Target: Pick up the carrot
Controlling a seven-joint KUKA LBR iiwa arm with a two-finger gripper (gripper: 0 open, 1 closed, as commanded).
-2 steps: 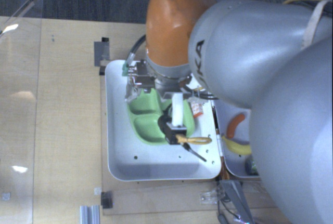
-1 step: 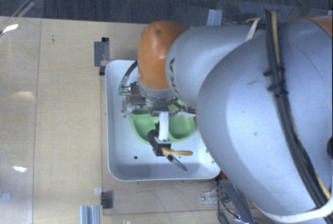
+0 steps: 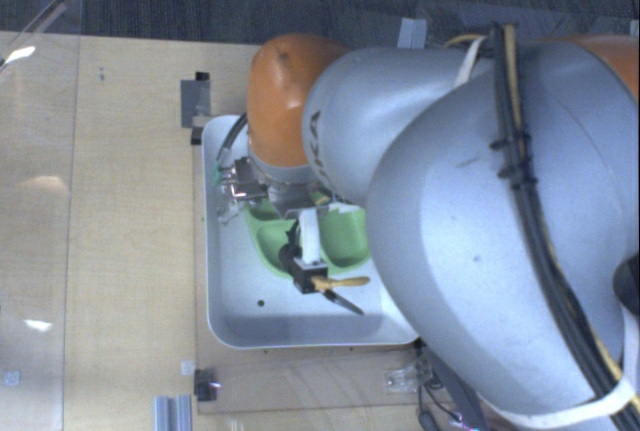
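My grey arm, with its orange band point(image 3: 285, 99), reaches in from the right and covers most of the white bin point(image 3: 235, 319). The gripper point(image 3: 236, 181) hangs low over the bin's upper left part, close to the left wall. Directly under and beside the wrist lies a green, leaf-like object point(image 3: 345, 234), with a second green piece point(image 3: 270, 247) curving to its left. The arm hides whatever lies beneath it.
The bin's bare white floor point(image 3: 255, 304) shows at the front left. A tan benchtop point(image 3: 100, 219) spreads to the left, with a black-and-grey bracket point(image 3: 198, 99) at the bin's far left corner. A small dark speck point(image 3: 261, 302) sits on the bin floor.
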